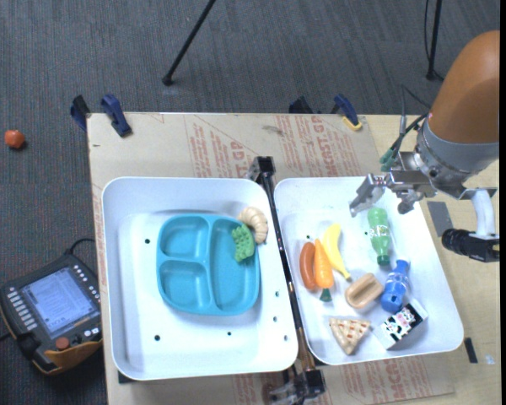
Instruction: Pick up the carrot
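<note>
One carrot point(322, 267) in right bin — untouched | my end effector point(386, 189) hovers open, empty | next: descend onto carrot

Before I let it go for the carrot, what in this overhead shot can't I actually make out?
- Gripper: small and blurred above the right bin; finger state unreadable.
- Carrot: wedged between a sausage and banana; whether they touch is unclear, and its lower end is hard to separate from neighbours.
- Arm: cut off by the frame's right side.
- Green item on the blue plate: too small to identify.
</note>
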Controlling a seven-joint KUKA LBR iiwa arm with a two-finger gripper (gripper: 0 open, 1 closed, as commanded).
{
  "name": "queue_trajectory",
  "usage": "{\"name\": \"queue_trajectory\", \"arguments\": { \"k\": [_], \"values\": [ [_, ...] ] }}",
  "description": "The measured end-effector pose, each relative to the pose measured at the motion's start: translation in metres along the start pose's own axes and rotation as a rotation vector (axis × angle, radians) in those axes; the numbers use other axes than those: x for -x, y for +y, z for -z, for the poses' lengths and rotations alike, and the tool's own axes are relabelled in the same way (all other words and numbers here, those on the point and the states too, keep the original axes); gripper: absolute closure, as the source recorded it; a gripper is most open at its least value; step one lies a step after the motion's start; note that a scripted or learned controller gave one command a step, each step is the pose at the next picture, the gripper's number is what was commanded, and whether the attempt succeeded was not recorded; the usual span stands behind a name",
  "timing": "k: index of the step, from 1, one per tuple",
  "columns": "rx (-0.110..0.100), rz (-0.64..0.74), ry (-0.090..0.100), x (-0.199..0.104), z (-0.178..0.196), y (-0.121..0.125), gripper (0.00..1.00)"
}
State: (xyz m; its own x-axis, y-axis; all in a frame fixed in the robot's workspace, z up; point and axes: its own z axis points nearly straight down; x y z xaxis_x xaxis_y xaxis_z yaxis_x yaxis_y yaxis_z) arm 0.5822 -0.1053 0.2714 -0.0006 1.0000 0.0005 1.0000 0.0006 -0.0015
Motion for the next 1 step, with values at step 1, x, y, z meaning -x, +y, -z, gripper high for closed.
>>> {"name": "queue_trajectory", "arguments": {
  "k": [1],
  "values": [
    [-0.003,-0.191,0.001,-0.0188,-0.1016,-0.0224,0.00]
  ]
}}
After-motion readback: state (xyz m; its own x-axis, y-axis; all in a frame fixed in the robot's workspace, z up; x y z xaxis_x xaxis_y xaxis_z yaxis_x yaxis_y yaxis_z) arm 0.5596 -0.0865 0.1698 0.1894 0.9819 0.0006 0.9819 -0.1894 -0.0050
